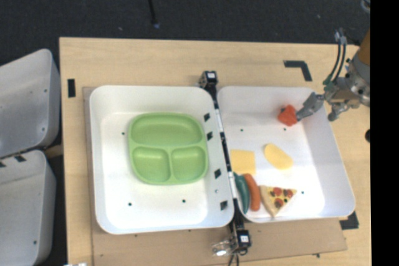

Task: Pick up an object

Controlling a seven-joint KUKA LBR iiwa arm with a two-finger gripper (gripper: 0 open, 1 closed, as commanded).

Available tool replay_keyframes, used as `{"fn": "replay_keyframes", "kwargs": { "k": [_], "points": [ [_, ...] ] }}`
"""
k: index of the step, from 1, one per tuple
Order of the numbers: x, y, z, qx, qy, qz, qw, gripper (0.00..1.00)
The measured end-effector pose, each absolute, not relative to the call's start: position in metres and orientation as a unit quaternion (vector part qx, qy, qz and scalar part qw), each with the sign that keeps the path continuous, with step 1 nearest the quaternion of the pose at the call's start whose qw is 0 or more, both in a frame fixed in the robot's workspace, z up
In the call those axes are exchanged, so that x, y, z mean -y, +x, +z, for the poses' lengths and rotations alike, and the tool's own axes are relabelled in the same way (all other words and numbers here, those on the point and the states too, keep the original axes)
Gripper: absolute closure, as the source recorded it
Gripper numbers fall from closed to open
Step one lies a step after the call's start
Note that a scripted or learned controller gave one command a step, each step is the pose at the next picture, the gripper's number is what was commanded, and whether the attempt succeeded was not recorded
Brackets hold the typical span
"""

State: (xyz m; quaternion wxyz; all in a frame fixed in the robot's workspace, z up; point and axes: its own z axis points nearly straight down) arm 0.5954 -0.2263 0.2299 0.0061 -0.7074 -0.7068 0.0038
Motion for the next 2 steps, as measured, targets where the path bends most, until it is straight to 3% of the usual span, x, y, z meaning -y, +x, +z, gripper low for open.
{"fn": "replay_keyframes", "kwargs": {
  "k": [1,2],
  "points": [
    [0.226,0.598,0.237,0.708,-0.706,0.0005,0.001,0.00],
    [0.227,0.600,0.171,0.707,-0.707,0.0029,0.003,0.00]
  ]
}}
